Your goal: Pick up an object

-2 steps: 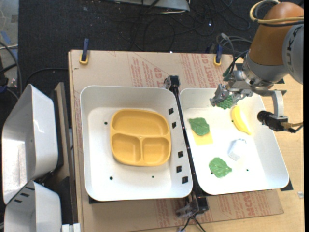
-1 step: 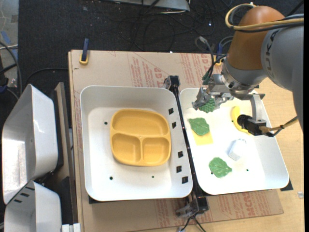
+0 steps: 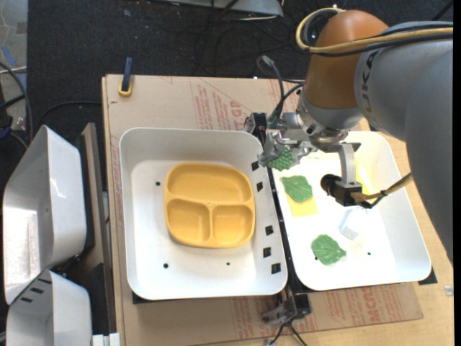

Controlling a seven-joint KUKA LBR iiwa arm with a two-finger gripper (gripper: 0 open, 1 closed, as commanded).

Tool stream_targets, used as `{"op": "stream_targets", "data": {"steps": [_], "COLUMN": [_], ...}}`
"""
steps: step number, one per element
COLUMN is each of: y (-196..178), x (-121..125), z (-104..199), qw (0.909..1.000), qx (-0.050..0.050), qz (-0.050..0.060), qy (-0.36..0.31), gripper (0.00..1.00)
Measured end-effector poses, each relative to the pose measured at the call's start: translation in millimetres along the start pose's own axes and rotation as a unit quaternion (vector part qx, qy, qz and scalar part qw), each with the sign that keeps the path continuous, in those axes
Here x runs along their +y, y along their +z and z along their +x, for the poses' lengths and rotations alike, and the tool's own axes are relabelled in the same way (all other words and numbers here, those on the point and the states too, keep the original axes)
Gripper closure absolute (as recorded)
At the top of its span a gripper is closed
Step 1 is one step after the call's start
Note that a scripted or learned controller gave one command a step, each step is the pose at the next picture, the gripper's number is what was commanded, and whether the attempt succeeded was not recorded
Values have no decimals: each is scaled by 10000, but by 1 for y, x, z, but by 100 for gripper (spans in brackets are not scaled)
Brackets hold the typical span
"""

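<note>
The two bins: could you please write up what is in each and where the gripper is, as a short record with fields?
left bin: one yellow divided plate
right bin: green leaf lying on a yellow square; second green leaf nearer the front; small clear piece
gripper: over the right bin's back left corner, by a green textured piece
grasp: cannot tell
</note>
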State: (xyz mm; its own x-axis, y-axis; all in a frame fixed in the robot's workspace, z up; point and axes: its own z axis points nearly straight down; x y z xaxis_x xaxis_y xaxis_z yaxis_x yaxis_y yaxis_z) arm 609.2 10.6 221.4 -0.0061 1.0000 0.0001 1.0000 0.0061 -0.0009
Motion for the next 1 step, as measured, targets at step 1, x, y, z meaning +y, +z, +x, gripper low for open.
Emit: {"op": "stream_targets", "data": {"steps": [1], "y": [-4], "x": [-2], "z": [44], "qw": [10000], "qx": [1], "qz": [-7], "qy": [-4], "gripper": [100]}}
